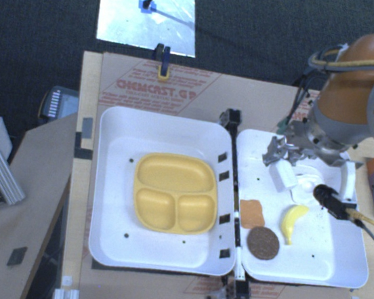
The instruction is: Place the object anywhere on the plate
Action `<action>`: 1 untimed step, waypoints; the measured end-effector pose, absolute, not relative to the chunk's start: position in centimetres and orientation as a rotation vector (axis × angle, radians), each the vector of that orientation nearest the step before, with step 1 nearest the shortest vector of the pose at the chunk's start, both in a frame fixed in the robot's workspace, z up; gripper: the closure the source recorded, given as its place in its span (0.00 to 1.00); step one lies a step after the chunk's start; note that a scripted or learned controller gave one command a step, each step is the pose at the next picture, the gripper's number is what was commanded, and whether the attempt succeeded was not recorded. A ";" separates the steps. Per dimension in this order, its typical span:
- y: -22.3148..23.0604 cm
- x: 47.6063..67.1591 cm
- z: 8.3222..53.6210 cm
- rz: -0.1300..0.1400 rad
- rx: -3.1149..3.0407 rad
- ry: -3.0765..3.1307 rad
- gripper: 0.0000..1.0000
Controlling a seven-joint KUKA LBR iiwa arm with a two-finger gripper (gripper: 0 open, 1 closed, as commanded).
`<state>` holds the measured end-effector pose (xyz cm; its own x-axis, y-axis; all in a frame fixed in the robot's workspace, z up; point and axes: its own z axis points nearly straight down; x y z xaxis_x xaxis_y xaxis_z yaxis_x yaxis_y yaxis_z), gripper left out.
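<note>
Cardboard (181, 90) lines the table under both white bins, printed with red lettering along its far strip; at the near edge I see a small tangle of wires and a clip where the two bins meet.

From my seat, the right bin (342, 268) holds the loose things. My claw (284, 151) hangs over that bin's far left part, a cluster of grey metal below the arm's orange band. Just under and beside it lies a white object (298, 180) — pale against the pale bin floor, so I cannot make out its outline or whether the claw touches it. Whether the claw is spread or pressed together I cannot tell; the metal parts blur into one another.

The banana (293, 222), small, yellow and curved, lies toward the near side of the claw, apart from it, in the middle of the right bin. Left of it sits a tan square piece (252, 213), like a slice of toast, and just nearer than that a dark brown round disc (263, 243) with a rough, grainy face. A black cylindrical part (327, 198) with a cable sticks in from the right, near the banana's far end.

The plate (173, 193) is in the left bin (104, 237) — yellow, smooth plastic, rounded corners, one wide compartment and two smaller ones. The arm's upper part is cut off at the frame's right.
</note>
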<state>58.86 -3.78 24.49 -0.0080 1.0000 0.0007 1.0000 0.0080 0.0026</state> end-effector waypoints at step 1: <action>2.4 59.0 24.7 0.004 2.210 2.234 1.00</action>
